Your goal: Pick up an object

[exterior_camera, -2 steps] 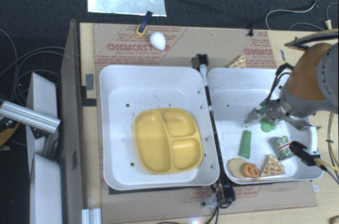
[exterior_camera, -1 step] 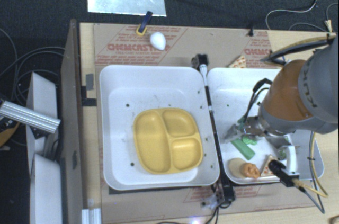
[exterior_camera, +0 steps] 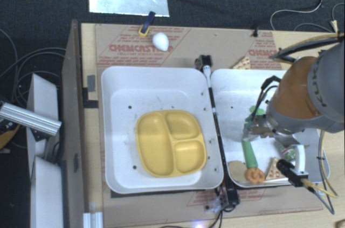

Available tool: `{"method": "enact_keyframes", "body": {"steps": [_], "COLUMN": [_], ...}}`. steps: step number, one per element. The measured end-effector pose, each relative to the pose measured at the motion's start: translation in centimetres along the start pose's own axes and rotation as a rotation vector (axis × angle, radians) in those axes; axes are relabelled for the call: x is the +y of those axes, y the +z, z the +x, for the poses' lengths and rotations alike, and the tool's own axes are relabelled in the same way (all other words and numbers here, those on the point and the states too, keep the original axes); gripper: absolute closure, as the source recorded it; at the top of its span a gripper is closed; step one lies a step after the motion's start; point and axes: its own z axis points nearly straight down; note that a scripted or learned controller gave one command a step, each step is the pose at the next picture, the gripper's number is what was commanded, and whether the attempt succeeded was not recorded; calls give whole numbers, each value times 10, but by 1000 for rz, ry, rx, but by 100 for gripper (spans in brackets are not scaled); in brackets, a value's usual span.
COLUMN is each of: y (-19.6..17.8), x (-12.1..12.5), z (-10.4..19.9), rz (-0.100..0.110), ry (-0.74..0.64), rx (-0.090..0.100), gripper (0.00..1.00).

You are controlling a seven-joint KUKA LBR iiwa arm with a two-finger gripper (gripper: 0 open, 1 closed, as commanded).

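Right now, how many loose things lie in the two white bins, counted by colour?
Yellow: 1, the divided tray in the left bin.
Green: 1, the stick in the right bin.
Orange: 1, the small lump.
Total: 3.

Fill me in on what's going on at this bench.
A grey KUKA arm reaches in from the right over the right bin, its gripper low above a green stick-shaped object. An orange-brown lump lies nearby. The left bin holds a yellow divided plate.

Even overhead light, slightly soft focus
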Motion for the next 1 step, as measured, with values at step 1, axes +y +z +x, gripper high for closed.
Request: {"method": "enact_keyframes", "body": {"steps": [1], "y": [1], "x": [-1], "z": [0], "rz": [3], "ry": [0], "rx": [1], "gripper": [0]}}
